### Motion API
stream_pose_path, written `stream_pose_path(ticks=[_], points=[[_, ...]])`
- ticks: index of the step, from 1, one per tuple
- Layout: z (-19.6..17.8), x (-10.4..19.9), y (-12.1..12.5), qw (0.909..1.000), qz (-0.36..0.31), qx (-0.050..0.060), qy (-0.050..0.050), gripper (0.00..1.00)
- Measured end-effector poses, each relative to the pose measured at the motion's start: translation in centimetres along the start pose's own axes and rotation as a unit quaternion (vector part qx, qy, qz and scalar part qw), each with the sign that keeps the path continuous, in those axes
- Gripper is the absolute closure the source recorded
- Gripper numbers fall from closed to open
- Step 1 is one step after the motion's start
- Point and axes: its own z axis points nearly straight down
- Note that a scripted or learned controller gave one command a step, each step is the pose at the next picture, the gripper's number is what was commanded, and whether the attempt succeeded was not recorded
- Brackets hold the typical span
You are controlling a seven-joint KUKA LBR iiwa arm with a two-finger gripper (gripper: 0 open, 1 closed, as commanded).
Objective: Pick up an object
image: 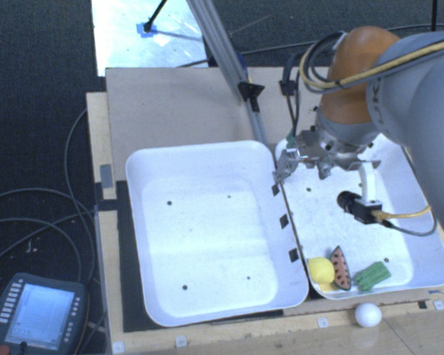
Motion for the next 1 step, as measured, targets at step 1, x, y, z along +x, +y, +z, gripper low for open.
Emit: stream_pose_path(ticks=[1], points=[[0.01,7.78,-3.84,1.0,-0.001,0.001,0.0,0.0]])
